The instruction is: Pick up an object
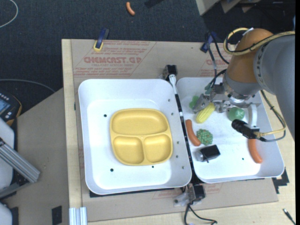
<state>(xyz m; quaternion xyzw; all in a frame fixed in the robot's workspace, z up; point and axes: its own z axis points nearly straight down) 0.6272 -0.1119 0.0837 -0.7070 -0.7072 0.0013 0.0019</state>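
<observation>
The claw (216, 103) hangs low in the far part of the right bin (269, 165), right over a small cluster of toy food, so the step in hand looks like the reach onto a piece to lift. Whether it is spread or closed I cannot tell, as the wrist hides it from above, and nothing can be seen gripped.

Nearest to it is the corn cob (205, 113), lying just on its near-left side and seemingly touching it. This is the likeliest target. A green piece (236, 112) lies just on its other side, partly under the wrist. For the next move, I judge the claw must close squarely on the cob and rise straight up, clear of its neighbours.

Further out, toward the front of the bin, lie the broccoli (204, 136), a sausage (192, 132), a black block (209, 152) and a second sausage (255, 150). Well apart to the left, the other bin (91, 95) holds a yellow divided plate (140, 136).
</observation>
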